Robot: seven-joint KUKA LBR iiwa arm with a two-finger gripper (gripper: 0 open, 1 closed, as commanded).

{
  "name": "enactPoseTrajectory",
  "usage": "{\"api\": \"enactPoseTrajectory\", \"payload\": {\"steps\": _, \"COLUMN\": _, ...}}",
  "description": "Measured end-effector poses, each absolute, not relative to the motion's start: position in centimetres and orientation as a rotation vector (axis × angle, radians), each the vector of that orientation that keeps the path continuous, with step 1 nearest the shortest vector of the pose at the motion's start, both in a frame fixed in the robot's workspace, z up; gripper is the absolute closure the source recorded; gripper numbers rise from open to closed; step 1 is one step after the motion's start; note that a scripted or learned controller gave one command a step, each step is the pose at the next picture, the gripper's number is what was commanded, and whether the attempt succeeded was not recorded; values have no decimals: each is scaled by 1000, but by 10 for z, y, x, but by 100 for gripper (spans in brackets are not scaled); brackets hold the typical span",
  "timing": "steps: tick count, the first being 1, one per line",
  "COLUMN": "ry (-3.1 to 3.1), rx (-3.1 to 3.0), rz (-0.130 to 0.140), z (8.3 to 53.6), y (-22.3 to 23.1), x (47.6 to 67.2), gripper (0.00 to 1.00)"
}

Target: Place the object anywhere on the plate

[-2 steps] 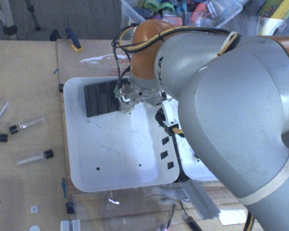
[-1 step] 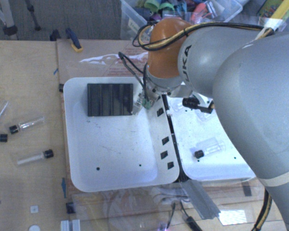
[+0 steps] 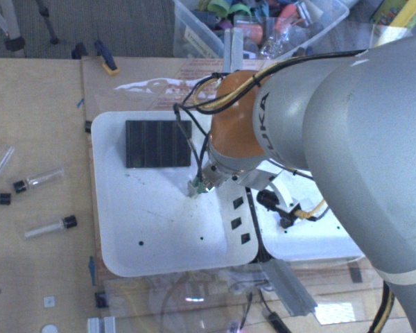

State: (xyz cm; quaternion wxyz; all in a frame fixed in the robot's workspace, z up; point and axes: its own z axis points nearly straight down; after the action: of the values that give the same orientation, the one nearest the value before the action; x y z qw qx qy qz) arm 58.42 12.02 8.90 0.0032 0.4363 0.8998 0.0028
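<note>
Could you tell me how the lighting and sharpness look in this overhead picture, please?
Camera view: lighting even and soft, the white bin bright without harsh glare; faint shadow under the arm, which is large and slightly soft; the black plate reads clearly; far clutter tub mildly blurred.

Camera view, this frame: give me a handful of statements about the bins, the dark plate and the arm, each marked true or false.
1. The dark ribbed plate lies in the left bin. True.
2. The plate sits at the bin's near edge, close to the camera. False: it lies at the far side of the bin.
3. The arm reaches in from the right, its orange band over the gap between the bins. True.
4. A toy car stands on the plate. False: nothing shows on the plate.
5. Small clear vials lie on the bench left of the bins. True.
</note>
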Motion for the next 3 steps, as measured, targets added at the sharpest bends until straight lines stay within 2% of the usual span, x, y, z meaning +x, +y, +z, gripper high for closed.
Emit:
{"api": "enactPoseTrajectory", "payload": {"steps": 1, "ry": 2405, "rx": 2010, "rz": 15, "z": 90, "y": 174, "x": 564, "gripper": 100}}
{"api": "enactPoseTrajectory", "payload": {"steps": 2, "ry": 1313, "rx": 2852, "rz": 17, "z": 90, "y": 176, "x": 561, "gripper": 100}}
{"api": "enactPoseTrajectory", "payload": {"steps": 3, "ry": 1803, "rx": 2576, "rz": -10, "z": 128, "y": 194, "x": 512, "gripper": 100}}
